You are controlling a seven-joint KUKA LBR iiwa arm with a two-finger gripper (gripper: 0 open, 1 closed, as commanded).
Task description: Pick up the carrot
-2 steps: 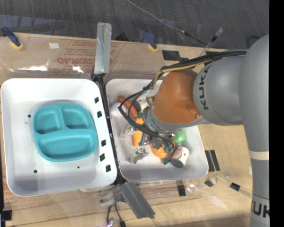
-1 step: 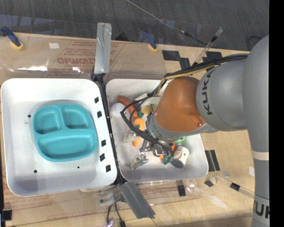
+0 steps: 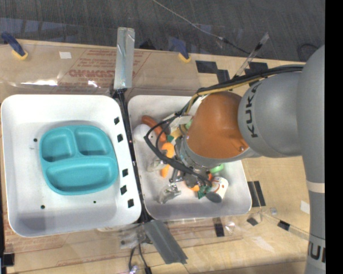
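The arm's orange band and wrist [image 3: 214, 133] hang low over the right bin [image 3: 240, 201]. My gripper [image 3: 171, 188] points down into the front left part of that bin, among small toy foods. An orange piece with a green end, which looks like the carrot [image 3: 193, 184], lies just right of the gripper and is partly covered by the wrist. I cannot tell whether the gripper touches it. More orange bits [image 3: 168, 148] show beside the wrist's left edge.
The left bin [image 3: 14, 153] holds a teal divided plate [image 3: 77, 157]. A reddish-orange item [image 3: 150, 120] lies at the right bin's back left corner. A white and red item [image 3: 219, 185] sits near the front right. Black cables loop beside the wrist.
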